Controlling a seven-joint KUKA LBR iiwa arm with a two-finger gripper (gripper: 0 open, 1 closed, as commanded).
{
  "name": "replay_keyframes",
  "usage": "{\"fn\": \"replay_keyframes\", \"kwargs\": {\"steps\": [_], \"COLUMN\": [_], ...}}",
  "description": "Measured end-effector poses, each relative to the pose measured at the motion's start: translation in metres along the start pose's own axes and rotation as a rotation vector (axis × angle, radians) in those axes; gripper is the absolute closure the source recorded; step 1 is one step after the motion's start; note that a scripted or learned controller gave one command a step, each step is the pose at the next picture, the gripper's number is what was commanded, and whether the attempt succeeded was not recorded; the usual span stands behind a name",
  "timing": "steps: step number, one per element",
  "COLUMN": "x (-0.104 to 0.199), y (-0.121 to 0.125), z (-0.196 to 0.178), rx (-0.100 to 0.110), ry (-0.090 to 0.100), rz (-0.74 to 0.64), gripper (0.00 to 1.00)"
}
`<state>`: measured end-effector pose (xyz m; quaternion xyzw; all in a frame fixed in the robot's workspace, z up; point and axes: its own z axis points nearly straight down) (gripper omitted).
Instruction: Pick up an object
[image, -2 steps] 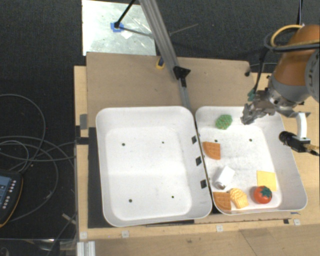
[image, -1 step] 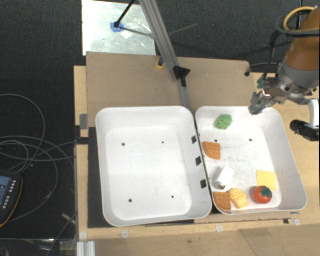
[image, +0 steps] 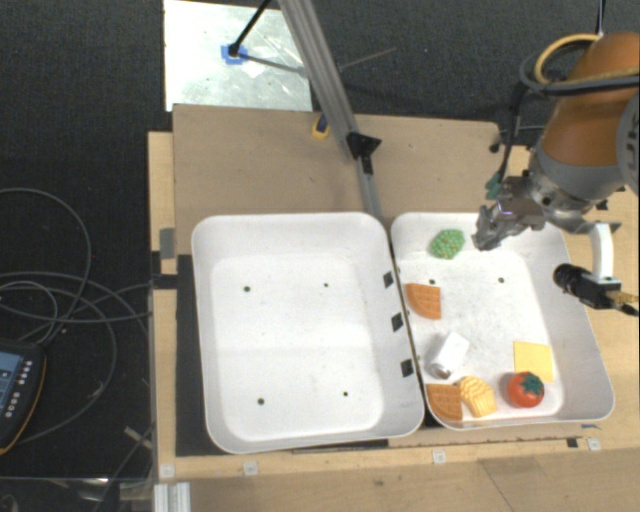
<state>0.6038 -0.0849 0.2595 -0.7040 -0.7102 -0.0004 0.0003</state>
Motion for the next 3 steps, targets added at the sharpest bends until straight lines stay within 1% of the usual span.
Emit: {"fn": "replay_keyframes", "kwargs": {"steps": [1, 2, 3], "x": [0.05, 0.108, 0.165], "y": [-0.024, -0.038, -0.058], "z": [0.016, 0.018, 0.016], "rx": [0.002, 0.001, 0.001], "ry": [0.001, 0.002, 0.002], "rz": [-0.001, -0.003, -0.003], "gripper": [1.0, 1.0, 1.0]}}
